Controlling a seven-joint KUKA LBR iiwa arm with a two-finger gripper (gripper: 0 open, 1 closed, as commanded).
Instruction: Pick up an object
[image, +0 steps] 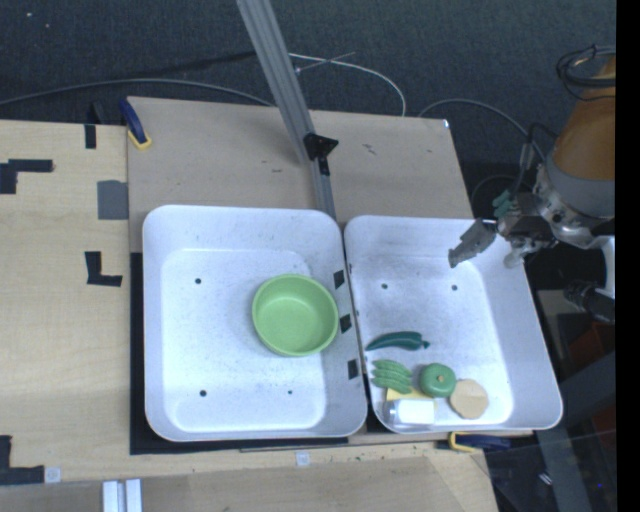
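- While the arm (585, 150) reached in from the right, its gripper (490, 245) hung over the far right part of the right bin (420, 250); the fingers stood spread, pinching nothing.
- In the near right corner of that bin lay a cluster of small objects: a dark green pepper (398, 342), a light green pod (392, 375), a round green piece (437, 380), a tan disc (469, 399) and a pale block (414, 410), all well apart from the gripper.
- The left bin (190, 300) held a green bowl (294, 315), upright, near its right wall.
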